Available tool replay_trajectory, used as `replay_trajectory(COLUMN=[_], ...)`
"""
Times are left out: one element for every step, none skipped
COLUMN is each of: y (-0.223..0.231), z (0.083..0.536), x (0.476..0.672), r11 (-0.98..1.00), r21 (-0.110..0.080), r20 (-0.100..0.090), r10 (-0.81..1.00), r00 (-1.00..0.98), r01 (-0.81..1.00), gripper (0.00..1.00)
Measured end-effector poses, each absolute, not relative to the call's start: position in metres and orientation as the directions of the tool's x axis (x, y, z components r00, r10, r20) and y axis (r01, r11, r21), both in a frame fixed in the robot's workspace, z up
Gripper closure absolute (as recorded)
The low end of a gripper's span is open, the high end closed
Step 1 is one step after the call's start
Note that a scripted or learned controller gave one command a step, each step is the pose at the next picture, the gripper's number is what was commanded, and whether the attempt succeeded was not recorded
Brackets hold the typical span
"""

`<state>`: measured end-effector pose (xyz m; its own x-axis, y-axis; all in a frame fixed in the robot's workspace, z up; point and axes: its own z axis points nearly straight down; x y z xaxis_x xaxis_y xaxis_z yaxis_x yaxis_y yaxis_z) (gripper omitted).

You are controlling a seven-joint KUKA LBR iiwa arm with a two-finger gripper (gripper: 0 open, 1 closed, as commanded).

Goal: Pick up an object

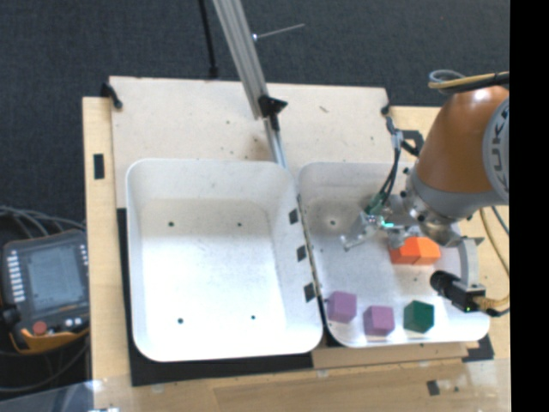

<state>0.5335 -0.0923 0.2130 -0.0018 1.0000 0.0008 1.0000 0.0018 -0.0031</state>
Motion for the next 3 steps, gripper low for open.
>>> replay_trajectory(y=[-0.093,-0.092,-0.098], z=[0.215,0.172,0.119], x=[0.534,0.532,0.521], r11=[-0.001,-0.002,-0.002], r21=[0.001,-0.004,-0.006], r20=[0.0,-0.001,0.0], r10=[1.0,1.0,1.0], r00=[0.001,0.002,0.002], r01=[1.0,1.0,1.0], gripper=[0.0,0.0,0.0])
